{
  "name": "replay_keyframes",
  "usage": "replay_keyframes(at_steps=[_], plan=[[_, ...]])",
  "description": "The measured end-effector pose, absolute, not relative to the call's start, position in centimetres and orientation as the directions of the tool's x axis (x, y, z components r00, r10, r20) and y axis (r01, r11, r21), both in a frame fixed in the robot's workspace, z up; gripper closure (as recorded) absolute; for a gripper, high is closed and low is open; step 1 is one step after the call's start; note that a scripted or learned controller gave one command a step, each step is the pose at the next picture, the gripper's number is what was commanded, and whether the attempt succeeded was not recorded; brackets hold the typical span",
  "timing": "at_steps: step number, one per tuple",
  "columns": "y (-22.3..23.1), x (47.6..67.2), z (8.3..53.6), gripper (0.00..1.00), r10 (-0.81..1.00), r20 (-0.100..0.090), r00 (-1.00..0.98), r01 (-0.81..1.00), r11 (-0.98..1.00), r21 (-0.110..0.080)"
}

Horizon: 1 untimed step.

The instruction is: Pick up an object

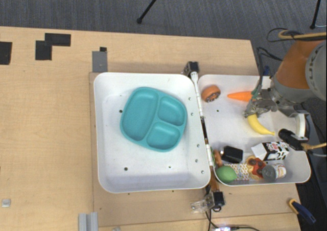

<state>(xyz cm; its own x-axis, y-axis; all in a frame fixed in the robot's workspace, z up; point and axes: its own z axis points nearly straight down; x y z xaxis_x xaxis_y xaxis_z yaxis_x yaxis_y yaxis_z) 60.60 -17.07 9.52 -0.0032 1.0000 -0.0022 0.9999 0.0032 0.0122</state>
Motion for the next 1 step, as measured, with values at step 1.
replay_keyframes(at_steps=[1], plan=[[-9.28,61.6,16.75,1.0,1.0,0.002,-0.007,1.0,0.007,0.001]])
